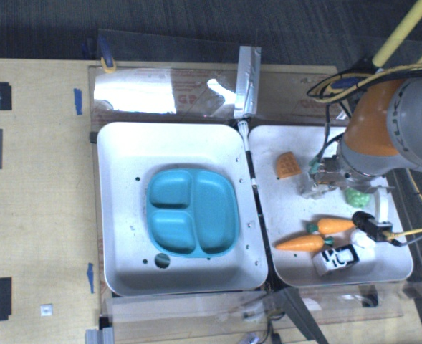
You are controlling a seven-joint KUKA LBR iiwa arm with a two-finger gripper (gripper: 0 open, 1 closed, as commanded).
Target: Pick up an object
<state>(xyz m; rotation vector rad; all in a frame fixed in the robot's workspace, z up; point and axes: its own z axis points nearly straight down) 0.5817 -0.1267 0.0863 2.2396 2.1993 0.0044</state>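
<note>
Camera view, from above and at a slant: two white bins sit side by side on the bench. The left bin [117, 192] carries a blue divided plate [193, 210] and a small dark round piece [162, 261] near its front corner. The right bin [282, 206] has the candidates for picking — a small orange waffle-like block [287, 165] towards the back, two toy carrots, one [300, 244] lying just in front of the other [336, 226], a green item [357, 196] partly hidden under the arm, and a white-and-black object [337, 257] by the front wall, close to the carrots.

The gripper [318, 186] hangs low over the middle of the right bin, between the orange block and the green item, with bare bin floor under it. I cannot tell how its jaws stand; the wrist hardware hides them from this angle, and nothing shows between them.

The risk, as I judge it: a straight descent closes on nothing, since no object lies directly beneath. Should it shift towards the carrots, they are crowded — a finger could land on one and roll it aside, or nudge the white-and-black object against the wall.
</note>
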